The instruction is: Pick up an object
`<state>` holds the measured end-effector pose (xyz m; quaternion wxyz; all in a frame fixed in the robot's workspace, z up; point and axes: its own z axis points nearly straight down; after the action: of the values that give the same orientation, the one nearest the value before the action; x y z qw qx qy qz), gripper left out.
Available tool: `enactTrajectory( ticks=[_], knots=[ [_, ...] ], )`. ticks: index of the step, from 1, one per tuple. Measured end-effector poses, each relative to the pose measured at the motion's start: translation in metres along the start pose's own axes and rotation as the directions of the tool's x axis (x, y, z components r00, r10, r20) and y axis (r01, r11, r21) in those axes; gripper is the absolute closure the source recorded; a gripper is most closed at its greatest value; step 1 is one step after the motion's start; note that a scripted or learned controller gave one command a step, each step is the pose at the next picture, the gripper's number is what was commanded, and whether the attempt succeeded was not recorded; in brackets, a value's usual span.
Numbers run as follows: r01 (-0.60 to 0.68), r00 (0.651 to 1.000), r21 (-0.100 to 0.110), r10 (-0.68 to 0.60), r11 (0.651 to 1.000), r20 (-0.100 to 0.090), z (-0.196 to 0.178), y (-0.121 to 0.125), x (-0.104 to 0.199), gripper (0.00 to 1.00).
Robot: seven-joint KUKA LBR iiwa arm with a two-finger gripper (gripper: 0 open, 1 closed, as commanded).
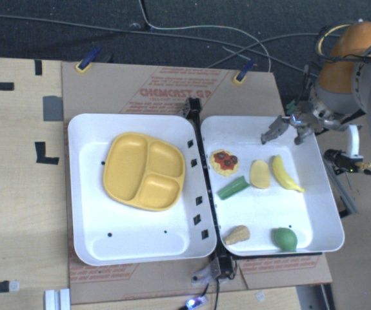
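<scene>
Two shallow white bins sit side by side on a sheet of brown cardboard (172, 86), seen from above at a slant. The left bin (85, 192) holds a yellow divided plate (144, 171) with three compartments, lying flat near the bin's middle. The right bin (320, 218) holds six small toy foods. A little round pizza (224, 162) lies near the bin's left wall. Just below it is a green pepper (232, 187), lying at an angle. Beside the pepper, to the right, is a pale yellow chip-shaped piece (259, 174), and next to that a banana (286, 174); the two sit very close together. Toward the near edge are a tan bread-like piece (237, 235) and a green lime (285, 239), well apart from each other. The grey robot arm (340, 89) reaches in from the right, and its gripper (282, 129) hangs above the far right part of the right bin, above and clear of the banana. Its two fingers are spread apart with nothing between them.
</scene>
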<state>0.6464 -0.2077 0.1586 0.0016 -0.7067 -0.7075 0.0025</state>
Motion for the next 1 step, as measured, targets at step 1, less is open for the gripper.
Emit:
enactTrajectory(
  ticks=[1],
  knots=[
    [0.001,1.000,0.000,-0.001,1.000,0.000,0.0444,0.0022,0.0003,0.00]
  ],
)
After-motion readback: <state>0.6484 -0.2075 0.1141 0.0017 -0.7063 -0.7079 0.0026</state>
